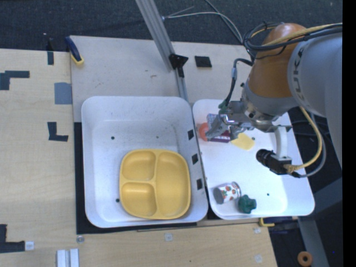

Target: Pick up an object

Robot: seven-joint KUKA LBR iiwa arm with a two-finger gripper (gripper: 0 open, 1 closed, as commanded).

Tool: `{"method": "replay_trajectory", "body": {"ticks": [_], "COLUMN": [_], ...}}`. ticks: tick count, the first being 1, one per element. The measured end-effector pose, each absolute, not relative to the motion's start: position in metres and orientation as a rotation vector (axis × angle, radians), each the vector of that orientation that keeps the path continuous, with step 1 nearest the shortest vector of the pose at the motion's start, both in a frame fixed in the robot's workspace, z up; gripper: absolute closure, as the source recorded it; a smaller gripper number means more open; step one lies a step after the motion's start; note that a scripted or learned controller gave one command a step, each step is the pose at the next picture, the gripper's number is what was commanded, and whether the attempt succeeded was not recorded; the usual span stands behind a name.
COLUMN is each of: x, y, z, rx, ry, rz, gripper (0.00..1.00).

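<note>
Green toy (247,204) at right bin's (295,202) near edge, gripper (218,128) farther back, grip unclear, red object (203,130) touching it

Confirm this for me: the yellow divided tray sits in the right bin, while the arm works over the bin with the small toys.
Not quite. The yellow divided tray lies in the left bin, not the right one. The rest holds: the camera view shows the arm over the right bin, which holds the small toys, such as the green one near its front edge.

Pale wooden bench (33,166) on dark carpet (83,10)
</note>
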State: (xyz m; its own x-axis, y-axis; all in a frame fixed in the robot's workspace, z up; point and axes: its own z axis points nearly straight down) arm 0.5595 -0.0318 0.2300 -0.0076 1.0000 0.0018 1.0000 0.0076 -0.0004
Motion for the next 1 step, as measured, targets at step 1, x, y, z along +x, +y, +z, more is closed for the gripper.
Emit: {"method": "replay_trajectory", "body": {"ticks": [1], "x": [0.5787], "y": [0.0186], "z": [0.2173], "rx": [-2.213], "ry": [-2.228], "rz": [0.001], "gripper": [1.0]}}
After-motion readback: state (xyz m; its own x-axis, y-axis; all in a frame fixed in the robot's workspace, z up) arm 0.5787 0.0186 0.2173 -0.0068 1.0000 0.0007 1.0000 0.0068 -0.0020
